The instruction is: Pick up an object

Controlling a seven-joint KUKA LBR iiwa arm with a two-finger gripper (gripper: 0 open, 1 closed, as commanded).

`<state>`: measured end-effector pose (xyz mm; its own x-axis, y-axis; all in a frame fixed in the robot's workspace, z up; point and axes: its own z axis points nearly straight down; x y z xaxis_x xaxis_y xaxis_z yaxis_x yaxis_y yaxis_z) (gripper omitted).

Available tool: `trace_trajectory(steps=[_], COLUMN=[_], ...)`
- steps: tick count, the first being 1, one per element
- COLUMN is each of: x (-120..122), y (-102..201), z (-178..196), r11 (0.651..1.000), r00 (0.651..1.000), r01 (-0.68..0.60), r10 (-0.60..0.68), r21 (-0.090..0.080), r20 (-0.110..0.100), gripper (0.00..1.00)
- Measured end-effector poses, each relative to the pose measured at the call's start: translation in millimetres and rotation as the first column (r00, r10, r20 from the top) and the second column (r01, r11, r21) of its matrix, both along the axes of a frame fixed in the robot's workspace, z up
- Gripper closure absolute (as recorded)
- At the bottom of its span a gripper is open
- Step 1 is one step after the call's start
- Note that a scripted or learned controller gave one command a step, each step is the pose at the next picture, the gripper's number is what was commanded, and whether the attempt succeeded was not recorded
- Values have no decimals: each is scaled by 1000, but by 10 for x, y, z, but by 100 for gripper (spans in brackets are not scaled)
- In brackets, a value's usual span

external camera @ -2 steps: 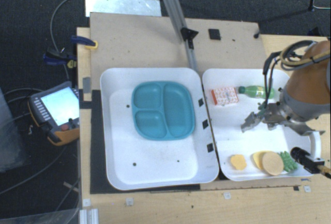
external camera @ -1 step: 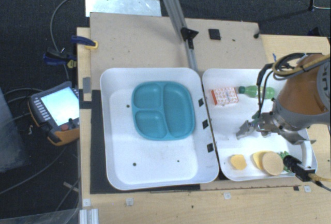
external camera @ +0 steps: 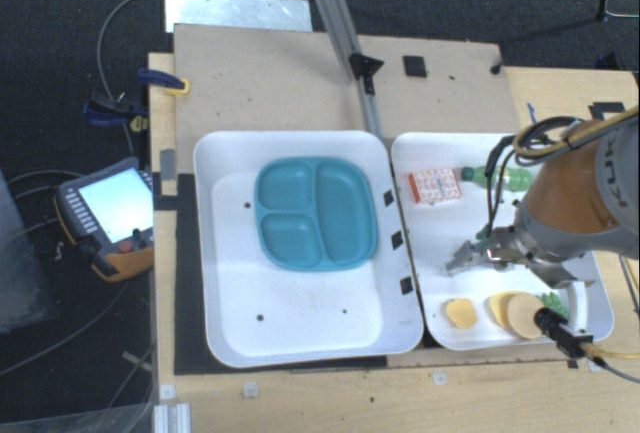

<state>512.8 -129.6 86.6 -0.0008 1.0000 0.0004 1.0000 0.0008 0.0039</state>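
Observation:
My gripper (external camera: pixel 466 258) hangs low over the middle of the right bin (external camera: pixel 420 251), at the end of the grey arm with its orange band (external camera: pixel 568 204). A small yellow round piece (external camera: pixel 461 313) lies just below it, apart from it. Beside that piece, to the right, lies a larger pale yellow piece (external camera: pixel 513 313) with a small green item (external camera: pixel 553 302) at its right. A red-and-white box (external camera: pixel 433 185) and a green bottle (external camera: pixel 503 179) rest near the bin's far wall, above the gripper; the arm's cables partly cover the bottle.
The left bin (external camera: pixel 225 251) holds a teal divided plate (external camera: pixel 315 213). A low wall between the two bins carries black clips (external camera: pixel 397 239). A metal pole (external camera: pixel 335 1) slants over the bench at the back. A handheld pendant (external camera: pixel 108 216) lies off the bench at left.

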Motion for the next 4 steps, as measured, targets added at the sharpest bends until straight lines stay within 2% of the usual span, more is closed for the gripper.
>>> trace_trajectory(steps=[1,2,4], x=[27,41,167], y=[-5,32,-20], z=[130,765,1717], r11=[1000,1000,1000], r00=[1000,1000,1000], r01=[0,-4,-5], r10=[0,4,5], r21=[-3,-2,-2], r20=[10,3,3], gripper=[100,100,100])
